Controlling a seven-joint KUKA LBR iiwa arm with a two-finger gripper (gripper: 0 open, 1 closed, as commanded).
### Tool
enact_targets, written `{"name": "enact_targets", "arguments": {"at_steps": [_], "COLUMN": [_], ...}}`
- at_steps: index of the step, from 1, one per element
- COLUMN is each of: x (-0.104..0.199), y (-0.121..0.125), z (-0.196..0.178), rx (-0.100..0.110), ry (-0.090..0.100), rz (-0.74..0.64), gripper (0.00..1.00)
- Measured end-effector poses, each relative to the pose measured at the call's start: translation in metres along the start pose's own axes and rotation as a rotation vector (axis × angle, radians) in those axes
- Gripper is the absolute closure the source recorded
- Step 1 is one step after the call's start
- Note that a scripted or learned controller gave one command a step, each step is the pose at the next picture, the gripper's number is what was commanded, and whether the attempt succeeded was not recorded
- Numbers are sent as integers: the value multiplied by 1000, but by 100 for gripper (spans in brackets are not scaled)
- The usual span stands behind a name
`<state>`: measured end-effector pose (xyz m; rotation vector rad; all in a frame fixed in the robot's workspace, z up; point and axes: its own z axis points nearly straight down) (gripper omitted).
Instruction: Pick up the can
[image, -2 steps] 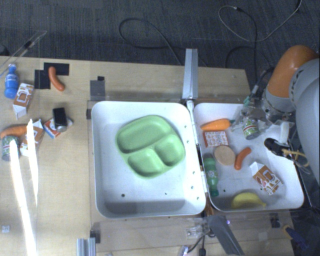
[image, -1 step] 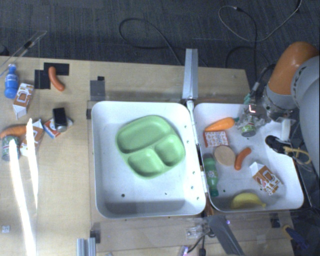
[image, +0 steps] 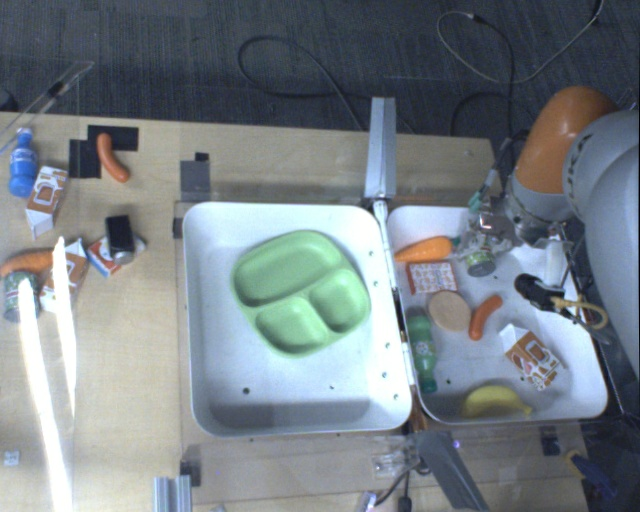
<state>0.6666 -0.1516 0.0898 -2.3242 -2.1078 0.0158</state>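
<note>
Can first: small silvery metal can (image: 481, 262) lies on its side in the right-hand white bin (image: 590, 395), squeezed beside an orange carrot (image: 424, 249). It could roll or get nudged away! Directly above it hovers the hand (image: 484, 222); its opening I cannot tell.

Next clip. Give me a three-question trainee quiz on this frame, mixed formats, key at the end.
1. True or false: the green tray lies in the right bin.
2. Which lies nearest the gripper: A banana, B can, C bottle?
3. Fill in: the carrot lies near the right bin's ___ wall.

Key: 1 false, it lies in the left bin; 2 B; 3 left.
</note>
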Motion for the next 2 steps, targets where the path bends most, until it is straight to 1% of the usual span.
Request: {"name": "enact_targets", "arguments": {"at_steps": [1,2], "x": [20,129], "y": [-57,-55], "z": [1,-96], "rx": [-22,-15], "ry": [4,7], "rz": [-38,62], "gripper": [100,100]}}
